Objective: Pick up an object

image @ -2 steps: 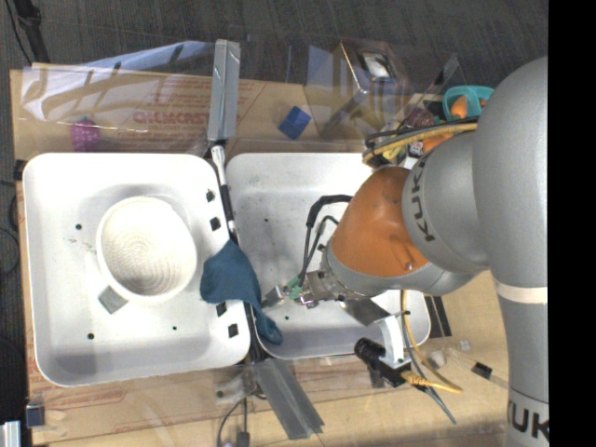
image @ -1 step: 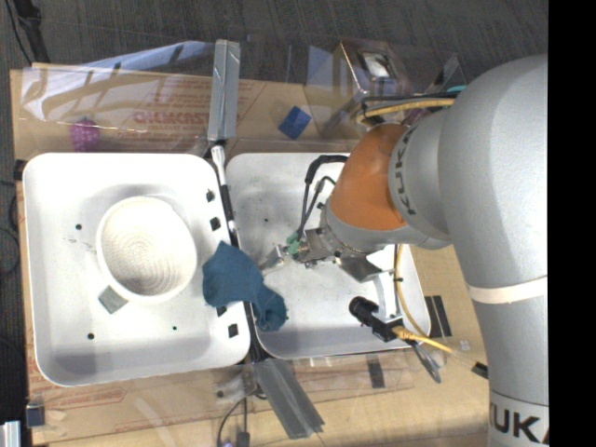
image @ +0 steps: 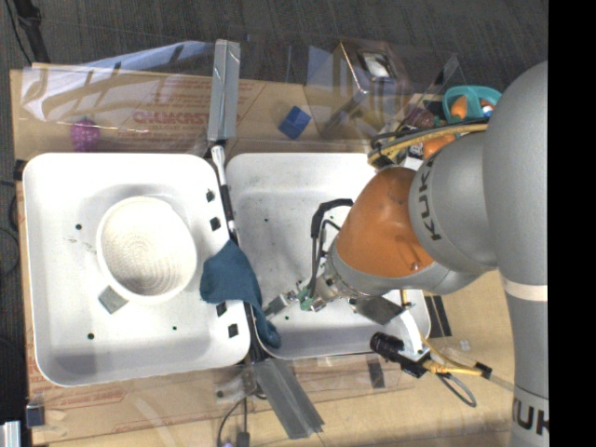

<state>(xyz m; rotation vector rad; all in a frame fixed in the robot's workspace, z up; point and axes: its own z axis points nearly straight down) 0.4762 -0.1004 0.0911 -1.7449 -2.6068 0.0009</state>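
Seen from above, two shallow white bins sit side by side on a bench; the left bin holds a round white bowl turned upside down, with a small grey block just beside its lower edge; a dark blue cloth hangs over the divide between the bins, its tail trailing into the right bin, probably because it was dropped there loosely. The grey arm with its orange band reaches in from the right and bends down over the right bin; its gripper sits low near the bin floor, close to the cloth's tail but apart from it; the wrist hides too much to tell how the tool is set. Nothing appears lifted yet; the cloth looks like the nearest candidate, and being soft it should bunch easily. Beyond the bins, a blue cube and a purple object rest on cardboard.
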